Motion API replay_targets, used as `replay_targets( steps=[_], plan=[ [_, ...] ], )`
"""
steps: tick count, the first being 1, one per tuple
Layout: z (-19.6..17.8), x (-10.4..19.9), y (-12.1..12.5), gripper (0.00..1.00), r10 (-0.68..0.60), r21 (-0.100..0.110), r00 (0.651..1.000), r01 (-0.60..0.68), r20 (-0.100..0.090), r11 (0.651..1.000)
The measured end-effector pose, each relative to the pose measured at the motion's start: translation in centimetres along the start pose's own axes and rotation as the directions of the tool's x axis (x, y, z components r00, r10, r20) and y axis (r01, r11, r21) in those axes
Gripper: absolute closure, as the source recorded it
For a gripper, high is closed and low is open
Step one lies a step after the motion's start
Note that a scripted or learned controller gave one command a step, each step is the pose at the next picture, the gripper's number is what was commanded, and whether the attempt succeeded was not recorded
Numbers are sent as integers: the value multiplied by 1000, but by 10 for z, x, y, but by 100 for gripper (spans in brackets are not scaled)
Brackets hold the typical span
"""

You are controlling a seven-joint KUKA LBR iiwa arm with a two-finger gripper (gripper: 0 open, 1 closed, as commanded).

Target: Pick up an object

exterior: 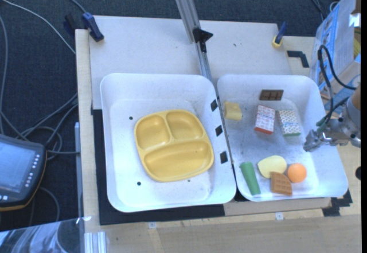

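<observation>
You've got the hand (312,141) low at the right wall of the right bin (335,180), coming in from the right; can't tell if it's open or closed, too small and blurred, and nothing visibly sits in it. Candidate objs are all in that bin: orange ball (296,172) nearest, just below-left of the hand, w/ a waffle piece (281,183) and yellow lump (271,165) touching or nearly so beside it. Risk, imo: the ball rolls away if nudged, or the hand clips the bin wall since it's working so close to it; a grab in that tight cluster could catch two items or push them apart. Green-topped box (289,122) and red-white box (265,119) stand close together up-left, chocolate bar (271,95) behind them, green cylinder (250,178) and yellow block (233,111) near the divider. Left bin (114,131) holds a yellow divided plate (173,144), well apart. Cables hang near the arm at the desk's (143,45) right edge, could snag.
</observation>
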State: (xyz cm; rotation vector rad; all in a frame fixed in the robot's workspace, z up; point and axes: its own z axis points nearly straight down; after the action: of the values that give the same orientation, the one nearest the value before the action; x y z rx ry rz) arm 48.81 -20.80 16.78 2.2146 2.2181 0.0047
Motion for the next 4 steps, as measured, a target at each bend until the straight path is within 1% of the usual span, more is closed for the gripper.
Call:
replay_targets(
  steps=[1, 2, 3, 4],
  plan=[
    [-64, -2, 5, 100, -1, -2, 1000, 1, 1, 1000],
    [-97, -2, 6, 100, 0, 2, 1000, 0, -1, 1000],
    [-84, 48, 9, 100, -4, 9, 1000, 4, -6, 1000],
    [-89, 94, 20, 100, -6, 6, 1000, 6, -5, 1000]
  ],
)
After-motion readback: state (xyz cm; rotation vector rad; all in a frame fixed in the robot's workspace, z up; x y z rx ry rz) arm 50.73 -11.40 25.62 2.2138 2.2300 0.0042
